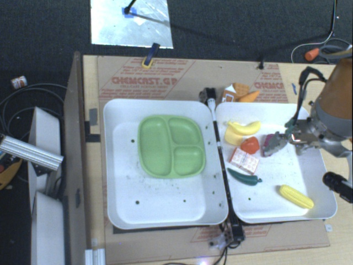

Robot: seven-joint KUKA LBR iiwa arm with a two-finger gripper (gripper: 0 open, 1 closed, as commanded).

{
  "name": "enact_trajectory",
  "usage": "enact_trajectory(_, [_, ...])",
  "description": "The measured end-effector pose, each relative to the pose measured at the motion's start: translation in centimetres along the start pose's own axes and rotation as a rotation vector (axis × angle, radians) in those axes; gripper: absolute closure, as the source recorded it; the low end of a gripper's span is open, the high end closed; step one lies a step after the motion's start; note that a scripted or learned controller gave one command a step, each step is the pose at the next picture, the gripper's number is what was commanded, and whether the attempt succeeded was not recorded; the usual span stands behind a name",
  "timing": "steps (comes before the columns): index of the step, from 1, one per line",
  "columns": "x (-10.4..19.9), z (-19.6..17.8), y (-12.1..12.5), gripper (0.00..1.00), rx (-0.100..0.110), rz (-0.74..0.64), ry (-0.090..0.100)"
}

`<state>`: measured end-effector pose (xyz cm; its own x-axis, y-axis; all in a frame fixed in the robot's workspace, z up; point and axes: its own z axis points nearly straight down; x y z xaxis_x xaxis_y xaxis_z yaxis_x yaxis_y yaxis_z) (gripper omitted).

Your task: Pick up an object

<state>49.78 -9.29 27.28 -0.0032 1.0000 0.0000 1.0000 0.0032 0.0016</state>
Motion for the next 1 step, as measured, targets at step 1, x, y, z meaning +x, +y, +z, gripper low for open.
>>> enact_trajectory(1, [-3.86, 17.97, 4.19, 0.0, 0.002, 0.006, 0.001])
